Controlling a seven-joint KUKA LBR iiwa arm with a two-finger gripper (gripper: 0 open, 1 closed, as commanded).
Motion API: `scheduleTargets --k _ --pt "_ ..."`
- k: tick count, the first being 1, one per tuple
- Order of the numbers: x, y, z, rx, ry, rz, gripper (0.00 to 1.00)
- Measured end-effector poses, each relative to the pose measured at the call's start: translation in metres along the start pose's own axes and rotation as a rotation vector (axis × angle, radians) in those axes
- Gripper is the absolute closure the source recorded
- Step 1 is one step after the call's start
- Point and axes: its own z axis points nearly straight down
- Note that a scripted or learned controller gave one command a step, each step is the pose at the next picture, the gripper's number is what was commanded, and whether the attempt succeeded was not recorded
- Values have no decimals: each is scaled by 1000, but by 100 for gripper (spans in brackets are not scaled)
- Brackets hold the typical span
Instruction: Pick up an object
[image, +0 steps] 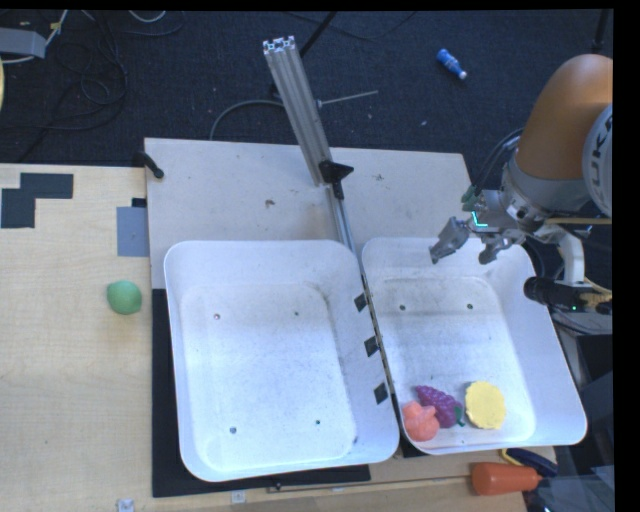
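Yellow, purple and orange toys huddle in the right bin's (545, 330) near corner: yellow piece (485, 405), purple cluster (438, 402), orange lump (420, 421). Our gripper (468, 243) hovers over its far rim, jaws spread, empty, ready to descend.

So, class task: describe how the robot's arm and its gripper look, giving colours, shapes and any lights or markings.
The arm has a rounded orange band above a grey wrist section with dark lettering at the picture's edge. Below it, the small two-finger gripper is dark grey metal, with a tiny green-cyan light glowing near its base.
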Motion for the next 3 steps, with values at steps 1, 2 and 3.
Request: scheduleTargets --k 1,2,3 --pt "0 0 0 0 0 0 0" --pt "-1 -7 45 4 1 0 0" --pt "1 -10 108 6 1 0 0"
